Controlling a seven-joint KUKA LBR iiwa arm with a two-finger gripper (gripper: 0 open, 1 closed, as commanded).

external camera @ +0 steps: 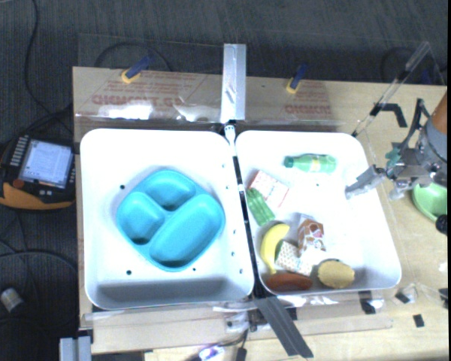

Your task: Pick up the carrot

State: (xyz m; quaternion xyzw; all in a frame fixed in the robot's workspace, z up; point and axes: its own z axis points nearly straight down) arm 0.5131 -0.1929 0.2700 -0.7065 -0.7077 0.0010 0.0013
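Gripper [379, 186] at the right edge of the right bin [376, 224], over the rim, jaws apart with nothing between them. Grey arm [428, 153] in from the right. Carrot [289, 280], seemingly the reddish-orange long piece, flat against the near edge of the right bin, well apart from the gripper. Just beside it, a brown round piece [335, 274] towards the near right corner, a banana [273, 243] and small cartons [301, 247] behind. Green bottle [310, 162] near the far edge. Blue divided tray [171, 218] in the middle of the left bin [98, 201].
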